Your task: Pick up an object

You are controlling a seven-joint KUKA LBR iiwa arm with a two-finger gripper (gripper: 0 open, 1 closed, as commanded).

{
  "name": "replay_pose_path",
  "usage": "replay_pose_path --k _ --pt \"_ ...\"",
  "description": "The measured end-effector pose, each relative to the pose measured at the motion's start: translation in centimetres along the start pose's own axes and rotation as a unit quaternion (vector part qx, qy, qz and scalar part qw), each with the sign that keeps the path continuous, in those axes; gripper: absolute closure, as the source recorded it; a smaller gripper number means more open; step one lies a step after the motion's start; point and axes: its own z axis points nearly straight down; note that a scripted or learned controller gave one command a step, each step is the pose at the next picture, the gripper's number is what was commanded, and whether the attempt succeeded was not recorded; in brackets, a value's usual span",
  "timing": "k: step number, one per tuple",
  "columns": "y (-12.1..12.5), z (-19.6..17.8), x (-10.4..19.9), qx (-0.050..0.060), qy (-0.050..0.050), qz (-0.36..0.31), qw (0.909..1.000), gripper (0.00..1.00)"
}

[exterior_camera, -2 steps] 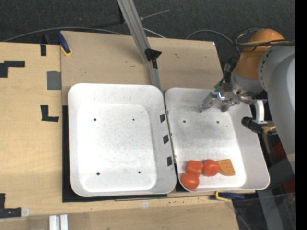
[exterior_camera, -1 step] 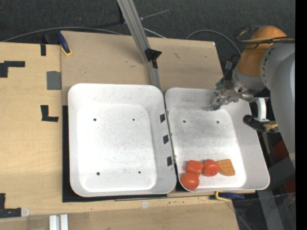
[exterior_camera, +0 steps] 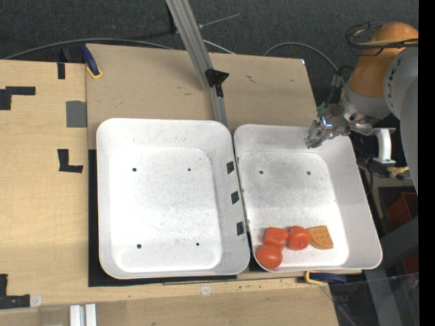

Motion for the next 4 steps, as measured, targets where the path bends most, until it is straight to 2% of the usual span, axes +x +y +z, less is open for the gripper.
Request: replay_pose_path --k 2,3,4 --pt "1.2 -9.6 -0.2 -0.001 -0.001 0.000 1.0000 1.00" --pt "1.1 -10.5 5.0 0.001 0.001 -0.002 1.0000 1.00" --pt "1.9 -9.5 10.0 0.002 0.001 -0.002 1.0000 1.00"
